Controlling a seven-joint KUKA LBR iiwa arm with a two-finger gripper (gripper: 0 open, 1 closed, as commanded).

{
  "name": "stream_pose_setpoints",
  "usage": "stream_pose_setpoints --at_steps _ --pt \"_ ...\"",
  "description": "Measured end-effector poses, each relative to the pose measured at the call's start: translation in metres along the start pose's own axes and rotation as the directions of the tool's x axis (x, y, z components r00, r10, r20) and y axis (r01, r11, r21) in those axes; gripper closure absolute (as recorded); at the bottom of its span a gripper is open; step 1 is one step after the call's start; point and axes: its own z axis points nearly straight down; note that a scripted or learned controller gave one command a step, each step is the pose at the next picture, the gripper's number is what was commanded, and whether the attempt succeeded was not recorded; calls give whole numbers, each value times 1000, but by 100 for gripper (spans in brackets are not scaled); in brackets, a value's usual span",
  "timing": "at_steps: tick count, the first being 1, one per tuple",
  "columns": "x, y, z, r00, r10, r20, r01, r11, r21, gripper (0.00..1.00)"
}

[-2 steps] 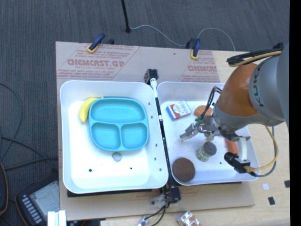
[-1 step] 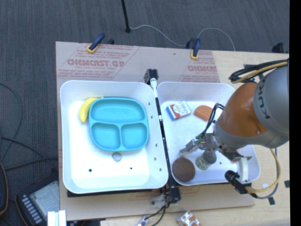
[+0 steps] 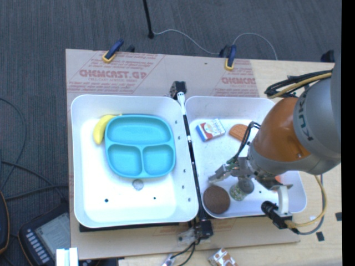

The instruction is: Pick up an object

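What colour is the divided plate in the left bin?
Light blue; the divided plate shows plainly in the camera view.

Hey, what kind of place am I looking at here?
Probably a robotics lab test bench: a grey and orange robot arm reaching over two shallow white plastic bins, on a board held by blue and yellow clamps.

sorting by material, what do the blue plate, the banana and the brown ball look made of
Plate: probably moulded plastic or silicone, uniform light blue with a soft sheen and rounded compartments.
Banana: smooth, even yellow; real or plastic, cannot tell.
Ball: dull dark brown, matte; material unclear.
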Motion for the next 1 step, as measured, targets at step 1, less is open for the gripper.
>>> stream_pose_setpoints --at_steps 1 --pt "3 0 0 1000 1 0 -1 1000 0 0"
